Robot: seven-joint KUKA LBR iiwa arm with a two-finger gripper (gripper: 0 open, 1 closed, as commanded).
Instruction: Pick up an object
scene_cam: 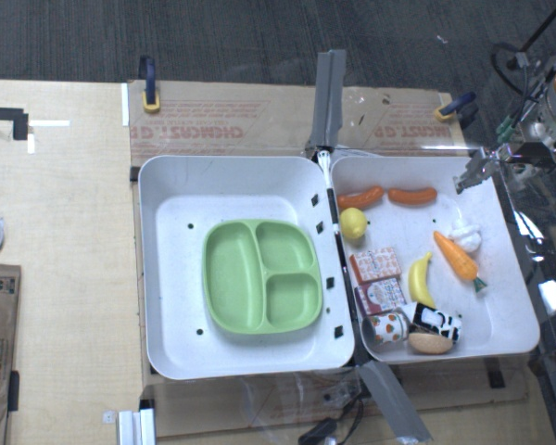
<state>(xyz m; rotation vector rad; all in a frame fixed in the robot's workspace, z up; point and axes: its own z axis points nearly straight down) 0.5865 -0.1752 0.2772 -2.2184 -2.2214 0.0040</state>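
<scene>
The right bin (510,276) holds several small items. Two orange sausages (361,197) (412,194) lie at its far side, with a yellow lemon (353,222) just below them. An orange carrot (457,256) rests against a white lump (465,236). A banana (420,281) lies beside two red-and-white cartons (375,265) (382,295). At the near edge sit a patterned cup (387,326), a black-and-white item (435,322) and a tan bun (431,343). My gripper (474,171) hangs over the bin's far right corner, apart from every item.
The left bin (167,248) carries a green divided plate (261,276). A grey post (328,100) rises behind the seam between the bins. Clamps (148,95) (454,109) grip the cardboard at the back. Cables and arm hardware (537,146) crowd the right edge.
</scene>
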